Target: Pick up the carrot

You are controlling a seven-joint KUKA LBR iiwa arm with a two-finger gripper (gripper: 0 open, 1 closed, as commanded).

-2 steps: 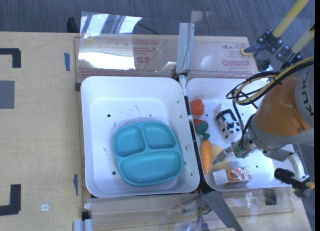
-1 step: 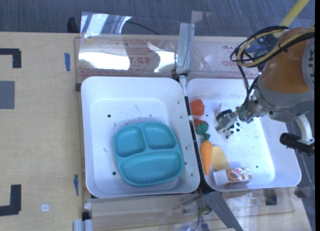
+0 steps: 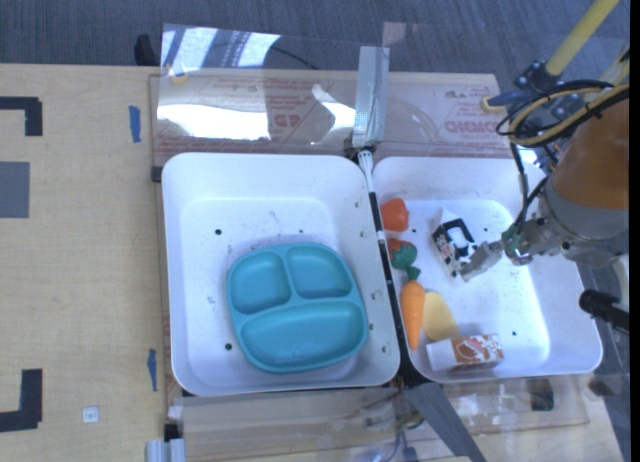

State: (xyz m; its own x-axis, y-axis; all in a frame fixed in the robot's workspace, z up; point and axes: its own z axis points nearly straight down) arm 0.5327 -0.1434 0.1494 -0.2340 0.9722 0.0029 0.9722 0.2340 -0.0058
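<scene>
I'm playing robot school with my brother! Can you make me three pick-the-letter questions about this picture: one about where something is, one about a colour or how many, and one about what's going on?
1. Where does the carrot lie?
A. In the right bin, by its left wall
B. On the blue tray
C. On the wooden bench

2. How many sections does the blue tray have?
A. Two
B. Three
C. Five

3. What is the gripper doing with the carrot?
A. Lifting it
B. Pressing on it
C. Staying apart from it, near the black-and-white item

Answers:
1. A, since the carrot rests inside the right bin beside the wall next to the left bin.
2. B, with two small sections on top and one wide below.
3. C, because the gripper sits beside the black-and-white item, up and right of the carrot.
</scene>
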